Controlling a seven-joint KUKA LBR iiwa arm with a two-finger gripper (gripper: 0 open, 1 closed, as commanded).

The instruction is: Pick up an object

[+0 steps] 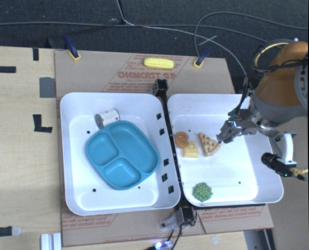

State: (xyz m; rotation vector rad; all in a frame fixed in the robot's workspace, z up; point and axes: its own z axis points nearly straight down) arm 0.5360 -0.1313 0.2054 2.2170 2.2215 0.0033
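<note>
**Hand low over the right bin, beside the waffle wedge**

The hand (226,133) hung inside the right bin (248,191), just at three o'clock of a triangular waffle wedge (209,144). Whether its fingers were parted or touched the wedge could not be told; the view was too dark there. At nine o'clock of the wedge lay a yellow block (191,150) and a brown ring (182,138); a green ball (202,191) sat toward six o'clock. The left bin (73,191) held a blue tray (122,154) and a small can (107,118).

Two white bins side by side: the left bin (71,139) holds a blue divided plate (122,154) and a small can (107,118), the right bin (248,191) a pizza slice (208,144) (gripper (226,133) just beside it), cheese (191,151), a pretzel (181,138) and broccoli (202,191).
</note>
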